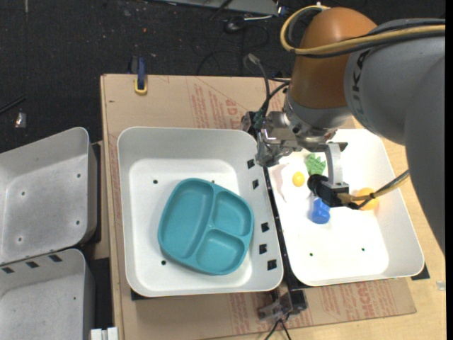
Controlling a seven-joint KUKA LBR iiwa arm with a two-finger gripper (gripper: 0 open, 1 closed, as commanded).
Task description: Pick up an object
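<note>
The grey arm (396, 69) reaches over the right bin (354, 261). The left bin (141, 154) holds a teal plate (205, 225). The hand (272, 146) hangs at the right bin's far-left corner, and I cannot tell its grip. In the right bin, near the hand, lie a blue object (320, 212), a green piece (316, 163) and a yellow ball (299, 179).

A robotics lab: 2 white bins (134, 190) on a cardboard-topped table (191, 94), cables (241, 20) across dark floor.

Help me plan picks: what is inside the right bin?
A green piece, a yellow piece and a blue piece lie in that bin; the arm covers its far part.
</note>
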